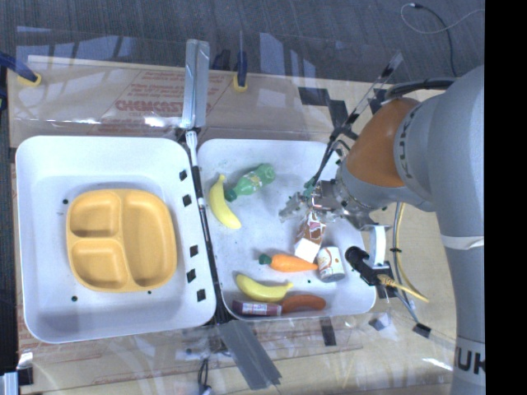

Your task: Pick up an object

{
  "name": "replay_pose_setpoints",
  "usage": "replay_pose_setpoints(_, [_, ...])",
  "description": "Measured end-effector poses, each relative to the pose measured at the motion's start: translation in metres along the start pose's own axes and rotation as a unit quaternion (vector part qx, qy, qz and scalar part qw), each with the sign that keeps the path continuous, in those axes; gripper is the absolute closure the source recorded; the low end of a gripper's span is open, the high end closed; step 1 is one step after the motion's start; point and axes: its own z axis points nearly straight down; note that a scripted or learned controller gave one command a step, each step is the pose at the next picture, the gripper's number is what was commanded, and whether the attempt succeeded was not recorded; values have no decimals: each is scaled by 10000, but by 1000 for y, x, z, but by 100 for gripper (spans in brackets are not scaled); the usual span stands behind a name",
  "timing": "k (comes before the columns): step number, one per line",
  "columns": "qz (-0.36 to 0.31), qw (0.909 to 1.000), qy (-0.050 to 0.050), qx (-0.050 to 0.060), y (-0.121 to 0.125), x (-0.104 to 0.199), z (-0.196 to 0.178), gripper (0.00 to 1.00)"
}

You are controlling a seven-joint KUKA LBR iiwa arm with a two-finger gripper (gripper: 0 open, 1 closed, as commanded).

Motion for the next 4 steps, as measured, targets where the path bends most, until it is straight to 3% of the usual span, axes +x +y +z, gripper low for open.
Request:
replay_pose_setpoints(1, [-374,9990,55,217,-57,40,-54,0])
replay_pose_setpoints(2, [-1280,9916,64,193,-65,39,-124,0])
replay_pose_setpoints(3, [-483,9988,28,78,-54,18,-11,0])
replay_pose_setpoints(4, [-65,9997,44,215,-9,62,-34,0])
